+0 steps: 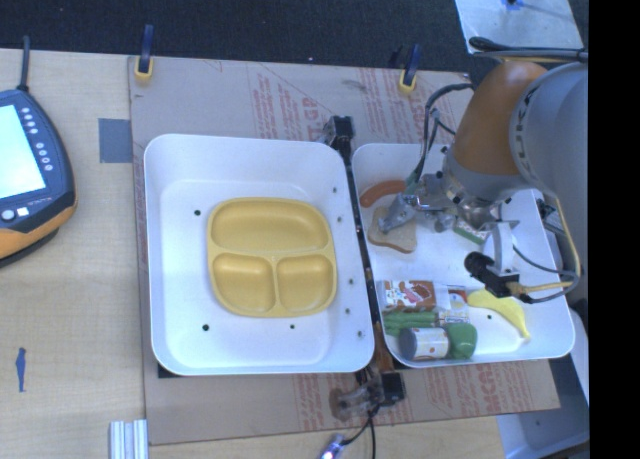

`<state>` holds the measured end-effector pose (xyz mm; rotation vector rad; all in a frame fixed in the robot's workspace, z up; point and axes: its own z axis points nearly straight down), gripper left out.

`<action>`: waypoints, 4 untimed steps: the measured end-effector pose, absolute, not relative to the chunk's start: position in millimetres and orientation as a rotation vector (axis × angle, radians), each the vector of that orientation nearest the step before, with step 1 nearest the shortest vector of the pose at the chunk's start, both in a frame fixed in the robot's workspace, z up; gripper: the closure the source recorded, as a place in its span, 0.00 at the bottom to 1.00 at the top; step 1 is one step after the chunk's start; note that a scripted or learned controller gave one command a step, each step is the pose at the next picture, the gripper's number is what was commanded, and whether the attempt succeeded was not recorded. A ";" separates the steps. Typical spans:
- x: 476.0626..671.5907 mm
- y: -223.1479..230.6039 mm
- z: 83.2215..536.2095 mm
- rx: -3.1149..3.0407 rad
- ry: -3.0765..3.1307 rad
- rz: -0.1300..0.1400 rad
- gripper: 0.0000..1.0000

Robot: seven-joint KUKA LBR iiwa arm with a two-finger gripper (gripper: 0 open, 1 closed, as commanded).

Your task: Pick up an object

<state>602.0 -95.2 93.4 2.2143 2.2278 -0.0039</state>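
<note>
Several small items crowd the right-hand white bin. A tan slice of toast lies flat near its left wall, with a reddish-brown sausage curved just above it. Lower down, a brown-and-white food packet sits above a green bottle lying on its side. A yellow banana rests toward the bin's right.

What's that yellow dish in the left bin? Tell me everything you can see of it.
The yellow tray looks like a moulded plastic plate with rounded corners and three compartments: one wide section across the far side and two smaller ones nearer the camera. It lies flat and right side up in the middle of the left white bin, resting on its floor, with nothing in its compartments.
</note>
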 end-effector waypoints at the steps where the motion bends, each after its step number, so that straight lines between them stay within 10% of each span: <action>1: 653.2 -94.4 103.7 2.220 2.226 -0.002 0.00; 2: 588.8 -100.8 93.4 2.216 2.226 -0.002 0.00; 3: 565.0 -94.5 93.8 2.214 2.224 -0.001 0.00; 4: 630.3 -97.4 93.1 2.219 2.224 0.000 0.00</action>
